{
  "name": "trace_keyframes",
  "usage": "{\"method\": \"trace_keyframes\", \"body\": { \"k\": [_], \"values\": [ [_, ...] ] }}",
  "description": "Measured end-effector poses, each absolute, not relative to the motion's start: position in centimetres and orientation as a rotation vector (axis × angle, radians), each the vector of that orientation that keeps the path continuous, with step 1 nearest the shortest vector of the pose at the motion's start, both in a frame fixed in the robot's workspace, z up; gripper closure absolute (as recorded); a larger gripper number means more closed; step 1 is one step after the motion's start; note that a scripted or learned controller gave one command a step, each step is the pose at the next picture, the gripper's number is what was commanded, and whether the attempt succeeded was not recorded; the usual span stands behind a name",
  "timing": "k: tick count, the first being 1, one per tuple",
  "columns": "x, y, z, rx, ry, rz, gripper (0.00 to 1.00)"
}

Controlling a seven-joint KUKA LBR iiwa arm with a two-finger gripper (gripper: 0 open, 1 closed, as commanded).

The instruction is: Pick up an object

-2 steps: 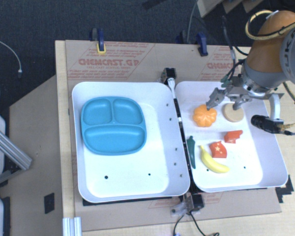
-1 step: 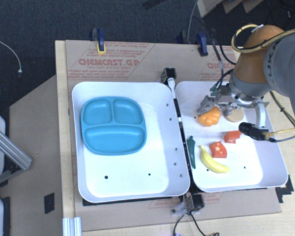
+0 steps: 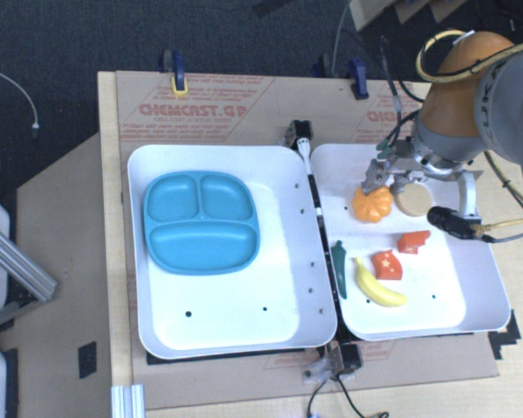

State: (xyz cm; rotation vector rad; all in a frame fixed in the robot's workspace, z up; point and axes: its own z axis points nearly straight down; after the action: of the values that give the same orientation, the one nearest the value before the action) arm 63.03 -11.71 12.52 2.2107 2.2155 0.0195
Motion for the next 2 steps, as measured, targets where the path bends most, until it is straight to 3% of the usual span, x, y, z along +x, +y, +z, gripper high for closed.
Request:
{"method": "trace_keyframes", "body": {
  "k": [2],
  "values": [
    [64.1,-11.1,21.8,2.216,2.218,0.006,1.00]
  ]
}}
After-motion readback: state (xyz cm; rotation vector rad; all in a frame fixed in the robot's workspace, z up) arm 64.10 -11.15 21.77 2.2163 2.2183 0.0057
